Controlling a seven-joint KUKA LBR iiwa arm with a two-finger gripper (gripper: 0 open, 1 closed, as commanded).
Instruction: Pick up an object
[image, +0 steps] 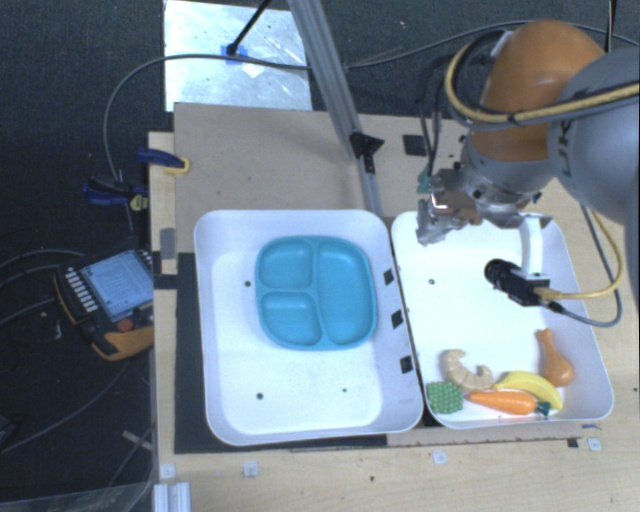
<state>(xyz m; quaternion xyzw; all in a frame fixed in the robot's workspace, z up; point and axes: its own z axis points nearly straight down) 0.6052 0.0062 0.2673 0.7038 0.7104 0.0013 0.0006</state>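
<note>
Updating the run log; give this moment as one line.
gripper: at right bin, far corner | toy food: near corner, apart from gripper | blue plate: left bin

the arm (603, 135) is a thick, smooth grey tube with a matte skin. above the wrist sits a rounded orange band (530, 65), glossy and dome-like. a yellow cable (452, 85) loops round the orange part, with thin black wires (432, 135) running beside it. the wrist (470, 195) is a cluster of dull metal and brownish parts.
</note>
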